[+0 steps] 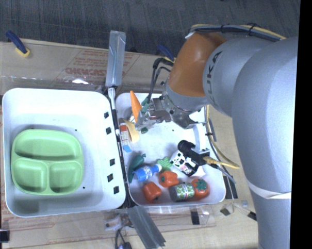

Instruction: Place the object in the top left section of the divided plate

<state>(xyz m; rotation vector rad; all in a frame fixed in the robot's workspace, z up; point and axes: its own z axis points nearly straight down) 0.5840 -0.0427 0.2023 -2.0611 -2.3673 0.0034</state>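
Observation:
The green divided plate (47, 162) lies in the left bin (22, 102), with one long section at the far side and two smaller ones at the near side, all bare. My gripper (145, 118) hangs low over the far left corner of the right bin (214, 199). It sits right beside an orange carrot (134, 103) that leans against the wall between the bins. The wrist hides how the gripper meets the carrot. A small bottle with a red and blue label (125, 136) lies just in front of the carrot.
Several toys crowd the near side of the right bin: a teal piece (137, 161), a red pepper (151, 191), an orange fruit (168, 178), a green can (182, 191), a tomato (201, 187) and a black-and-white figure (184, 163). The arm covers the bin's right side.

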